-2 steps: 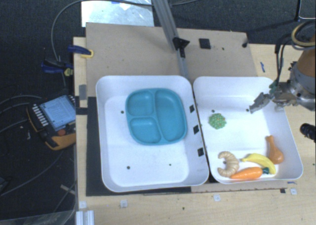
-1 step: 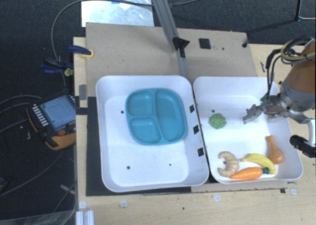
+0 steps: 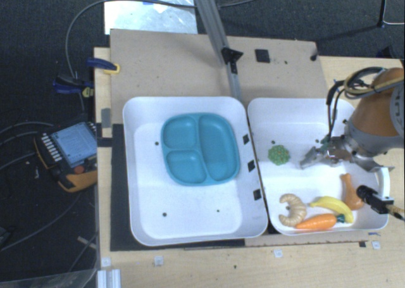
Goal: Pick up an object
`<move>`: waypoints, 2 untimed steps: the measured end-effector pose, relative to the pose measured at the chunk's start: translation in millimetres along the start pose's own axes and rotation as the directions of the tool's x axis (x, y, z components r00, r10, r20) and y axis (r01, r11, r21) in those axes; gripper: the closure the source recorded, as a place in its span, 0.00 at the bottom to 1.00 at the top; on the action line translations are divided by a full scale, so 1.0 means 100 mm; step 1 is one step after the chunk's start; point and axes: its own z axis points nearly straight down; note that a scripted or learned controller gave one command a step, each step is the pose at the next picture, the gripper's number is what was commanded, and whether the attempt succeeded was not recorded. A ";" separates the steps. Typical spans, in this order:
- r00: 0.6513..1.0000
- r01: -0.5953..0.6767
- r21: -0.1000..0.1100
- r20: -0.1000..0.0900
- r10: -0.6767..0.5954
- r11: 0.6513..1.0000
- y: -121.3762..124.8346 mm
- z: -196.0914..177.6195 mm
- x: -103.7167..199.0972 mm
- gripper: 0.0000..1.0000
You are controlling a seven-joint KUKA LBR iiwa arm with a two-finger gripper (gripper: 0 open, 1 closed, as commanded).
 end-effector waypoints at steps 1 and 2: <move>1.000 -0.001 -0.005 0.001 0.001 1.000 0.02 0.00 -0.01 0.00; 1.000 -0.001 -0.013 0.002 0.001 1.000 0.04 -0.13 -0.01 1.00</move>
